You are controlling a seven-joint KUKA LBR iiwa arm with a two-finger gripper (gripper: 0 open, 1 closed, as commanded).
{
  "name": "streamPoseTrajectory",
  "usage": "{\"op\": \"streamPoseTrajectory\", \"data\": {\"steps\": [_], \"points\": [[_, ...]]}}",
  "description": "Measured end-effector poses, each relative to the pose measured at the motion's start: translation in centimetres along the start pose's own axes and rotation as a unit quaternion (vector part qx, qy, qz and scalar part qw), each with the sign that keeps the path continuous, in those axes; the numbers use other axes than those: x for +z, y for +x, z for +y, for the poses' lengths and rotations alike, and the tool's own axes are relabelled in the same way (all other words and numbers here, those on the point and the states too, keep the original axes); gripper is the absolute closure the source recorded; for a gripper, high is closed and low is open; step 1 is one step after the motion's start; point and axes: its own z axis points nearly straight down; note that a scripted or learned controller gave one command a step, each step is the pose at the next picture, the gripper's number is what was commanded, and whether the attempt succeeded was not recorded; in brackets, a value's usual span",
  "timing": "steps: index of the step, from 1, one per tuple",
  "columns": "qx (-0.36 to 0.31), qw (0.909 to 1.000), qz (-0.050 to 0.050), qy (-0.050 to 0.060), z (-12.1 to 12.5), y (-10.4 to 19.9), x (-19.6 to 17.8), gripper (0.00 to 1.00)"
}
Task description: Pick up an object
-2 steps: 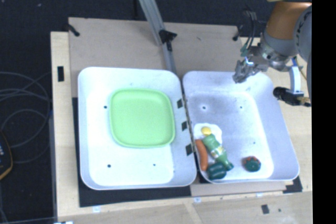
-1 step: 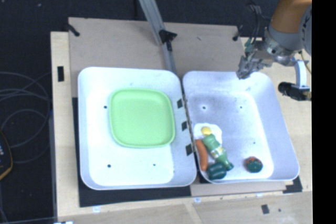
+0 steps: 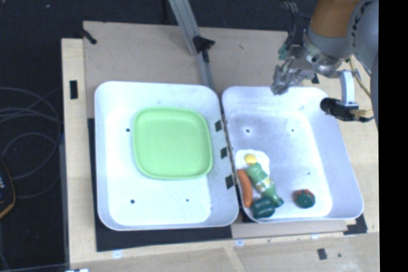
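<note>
Objects to pick: a small cluster lies in the right bin's near-left corner, well below and a little left of the claw.
Fried egg toy: white with a yellow centre, the top of the cluster and the piece nearest the claw.
Carrot: orange, lying lengthwise along the bin's left wall, just under the egg.
Green bottle: tilted, just right of the carrot, its pale cap toward the egg.
Dark green piece: at the bottom of the cluster, touching the bottle's lower end.
Round toy: dark green with a red patch, apart from the cluster, almost straight below the claw.
Claw: hangs over the right bin's far edge, well apart from every object; nothing is between its tips; whether it is spread or pressed together cannot be told.
Left bin: far left of the claw, holding a light green square plate.
</note>
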Motion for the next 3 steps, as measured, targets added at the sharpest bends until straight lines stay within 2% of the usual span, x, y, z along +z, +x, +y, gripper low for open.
{"op": "streamPoseTrajectory", "data": {"steps": [1, 3], "points": [[0.000, 1.0000, 0.000, 0.001, -0.8, 5.1, 0.8, 1.00], [0.000, 1.0000, 0.000, 0.000, -2.1, 16.1, -1.8, 1.00]]}}
